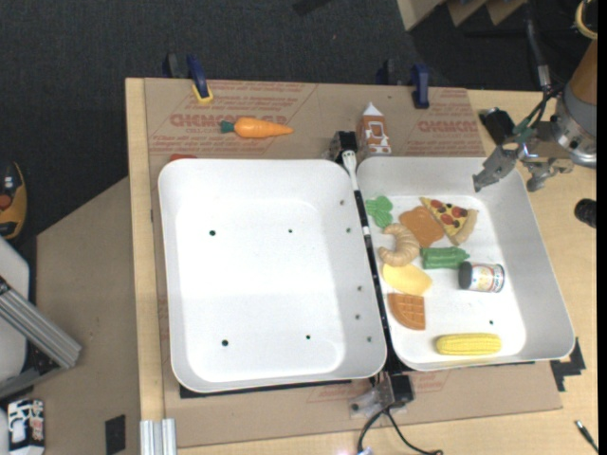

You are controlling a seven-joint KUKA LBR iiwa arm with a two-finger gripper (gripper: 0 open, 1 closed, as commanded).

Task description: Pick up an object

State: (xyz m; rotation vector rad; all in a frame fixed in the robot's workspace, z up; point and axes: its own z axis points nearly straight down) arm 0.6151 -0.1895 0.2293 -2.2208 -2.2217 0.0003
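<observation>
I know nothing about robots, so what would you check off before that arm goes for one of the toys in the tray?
1. Toys within the right white bin: ok, a pile lies there.
2. Gripper above the bin's far right corner, not among the toys: ok.
3. Gripper holding nothing: ok, no toy between its fingers.
4. An easy, separate target: ok, the yellow plastic corn cob lies alone near the front edge.
5. Crowded toys: not ok, the pizza slice, croissant and green pieces touch.
6. Small tin can lying on its side, may roll: cannot tell.
</observation>
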